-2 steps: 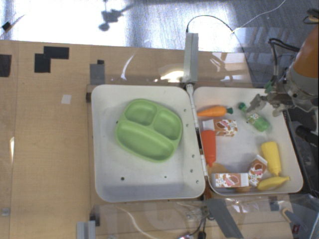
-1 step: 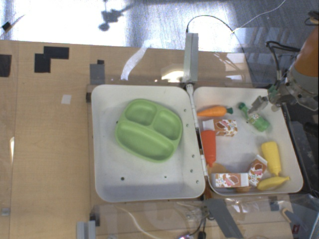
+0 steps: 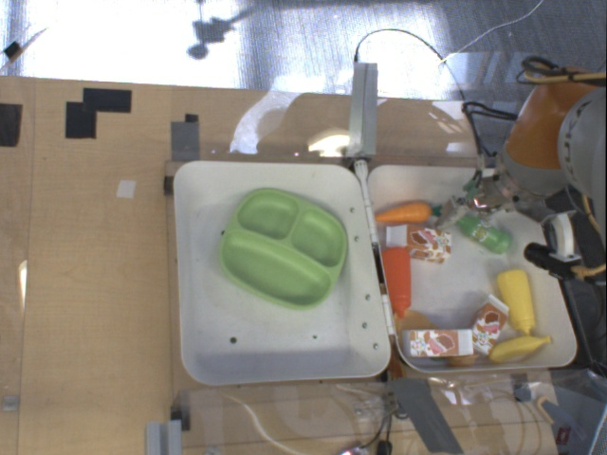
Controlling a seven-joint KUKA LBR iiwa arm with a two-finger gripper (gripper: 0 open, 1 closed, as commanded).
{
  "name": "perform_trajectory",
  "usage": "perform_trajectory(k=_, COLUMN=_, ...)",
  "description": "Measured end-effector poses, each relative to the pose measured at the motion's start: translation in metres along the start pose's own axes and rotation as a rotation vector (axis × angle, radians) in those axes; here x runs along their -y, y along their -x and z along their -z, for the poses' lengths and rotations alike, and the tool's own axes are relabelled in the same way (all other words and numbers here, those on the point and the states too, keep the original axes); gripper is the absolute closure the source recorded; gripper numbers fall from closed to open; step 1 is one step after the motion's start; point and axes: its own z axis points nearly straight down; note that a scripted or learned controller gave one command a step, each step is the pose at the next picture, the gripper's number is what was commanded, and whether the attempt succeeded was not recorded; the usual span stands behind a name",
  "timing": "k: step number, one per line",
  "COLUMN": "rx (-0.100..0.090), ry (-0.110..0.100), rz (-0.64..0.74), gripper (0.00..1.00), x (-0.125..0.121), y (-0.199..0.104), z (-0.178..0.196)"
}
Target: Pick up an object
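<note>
**Gripper low over the right bin, beside a green piece**

From where I stand, the arm [image 3: 555, 131] reaches in from the right and its gripper [image 3: 482, 197] hangs at the far corner of the right bin [image 3: 569, 349]. I cannot tell how it is set — the tips blur into glare there. A small green object [image 3: 486, 234] lies just below and beside the gripper, touching or nearly so; I can't say which.

Further into that bin lie an orange carrot [image 3: 403, 213] by the far wall, a small printed carton [image 3: 430, 245] just near it, and a red-orange stick [image 3: 397, 280] along the divider. Toward the near side sit a yellow bottle [image 3: 516, 298], a yellow banana [image 3: 518, 348], and two more cartons [image 3: 439, 342] [image 3: 489, 323].

The left bin [image 3: 209, 349] holds a green divided plate [image 3: 285, 245] — well apart from the gripper.
</note>
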Motion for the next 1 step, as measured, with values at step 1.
perform_trajectory(k=1, rx=0.002, ry=0.006, rz=0.004, gripper=1.0, x=-0.0025, y=-0.0006, z=0.0123)
